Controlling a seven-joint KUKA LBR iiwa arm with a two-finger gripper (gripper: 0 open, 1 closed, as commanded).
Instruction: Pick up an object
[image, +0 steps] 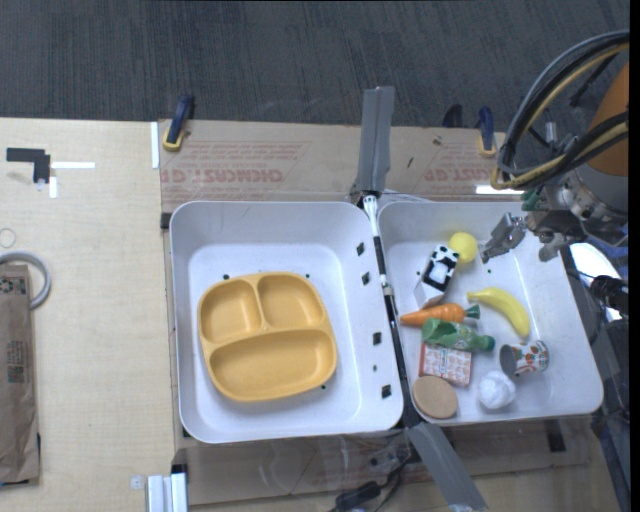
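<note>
The hand (500, 240) is seen over the far part of the right bin (560, 400), just right of a yellow ball (463, 245); whether it is spread or closed cannot be told, and nothing is seen gripped in it. Nearer in that bin lie a banana (504, 306), a carrot (436, 315), a black-and-white toy (438, 268), a round brown disc (435, 397) and a white ball (495, 391). A yellow divided plate (266, 336) is set in the left bin (190, 250).
</note>
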